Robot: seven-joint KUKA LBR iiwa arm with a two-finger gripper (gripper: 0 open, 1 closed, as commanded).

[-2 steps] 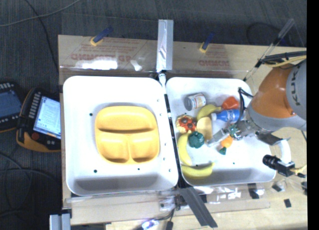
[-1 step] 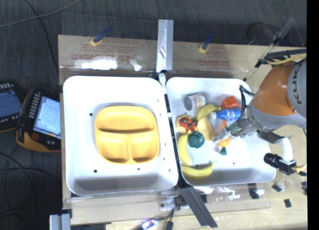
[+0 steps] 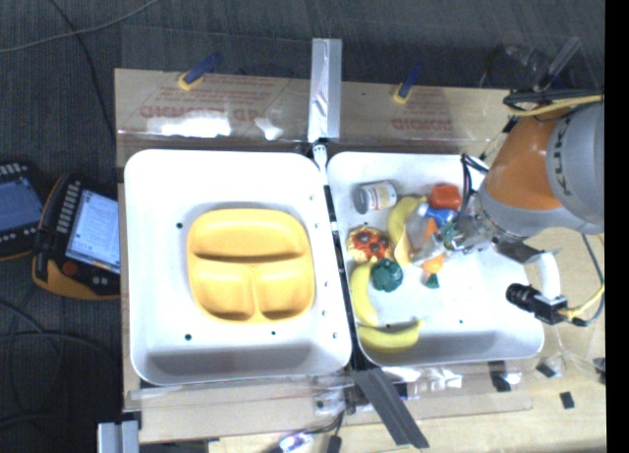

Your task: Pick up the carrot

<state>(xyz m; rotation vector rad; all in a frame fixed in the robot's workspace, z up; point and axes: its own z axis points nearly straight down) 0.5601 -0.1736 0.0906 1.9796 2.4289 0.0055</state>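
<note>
Where the gripper dips into the right bin, its fingertips blur into the clutter, so I cannot tell how it is set. A small orange carrot lies just below it, beside a tiny green piece. Also in this bin are a banana, a second banana, a can, an orange block and a dark green vegetable. A yellow divided tray sits in the left bin.
</note>
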